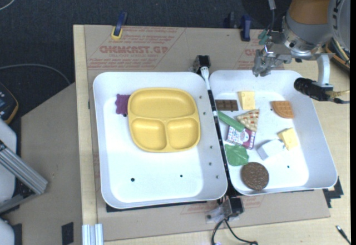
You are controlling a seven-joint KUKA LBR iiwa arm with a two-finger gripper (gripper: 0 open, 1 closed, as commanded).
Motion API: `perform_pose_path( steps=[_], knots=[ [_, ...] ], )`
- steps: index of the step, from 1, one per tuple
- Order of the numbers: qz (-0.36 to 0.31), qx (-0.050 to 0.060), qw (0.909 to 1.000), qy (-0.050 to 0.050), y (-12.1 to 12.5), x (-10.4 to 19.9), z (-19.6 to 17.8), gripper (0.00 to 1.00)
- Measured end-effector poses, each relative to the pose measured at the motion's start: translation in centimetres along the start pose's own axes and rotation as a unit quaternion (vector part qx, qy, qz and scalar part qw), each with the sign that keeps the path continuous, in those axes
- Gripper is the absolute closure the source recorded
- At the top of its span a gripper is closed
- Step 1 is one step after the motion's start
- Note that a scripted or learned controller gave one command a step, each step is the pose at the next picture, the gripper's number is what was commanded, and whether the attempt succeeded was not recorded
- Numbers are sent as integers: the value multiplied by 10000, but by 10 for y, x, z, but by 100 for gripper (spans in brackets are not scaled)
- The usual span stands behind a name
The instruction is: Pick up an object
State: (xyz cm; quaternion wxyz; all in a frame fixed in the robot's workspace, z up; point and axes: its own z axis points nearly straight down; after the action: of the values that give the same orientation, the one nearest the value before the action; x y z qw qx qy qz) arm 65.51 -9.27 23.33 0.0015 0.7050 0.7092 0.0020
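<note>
Arm (317, 10) above right bin's (320, 144) rear rim

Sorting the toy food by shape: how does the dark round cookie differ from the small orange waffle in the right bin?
The round cookie is dark brown; the orange waffle is light orange-brown. The cookie looks larger than the waffle. The cookie lies near the front edge of the right bin, just below a green piece; the waffle lies toward the back right, apart from the other pieces. Both lie flat on the bin floor.

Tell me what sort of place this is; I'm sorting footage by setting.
Probably a robotics lab bench: an arm with a gripper over two bins of toy food, clamped cardboard, loose cables.
</note>
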Motion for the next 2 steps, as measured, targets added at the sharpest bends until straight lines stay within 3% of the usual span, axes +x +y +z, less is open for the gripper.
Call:
perform_pose_path(
  steps=[1,2],
  knots=[
    [15,36,10000,2,-1,21,11,100],
    [39,14,10000,-11,-1,0,8,100]
  ],
)
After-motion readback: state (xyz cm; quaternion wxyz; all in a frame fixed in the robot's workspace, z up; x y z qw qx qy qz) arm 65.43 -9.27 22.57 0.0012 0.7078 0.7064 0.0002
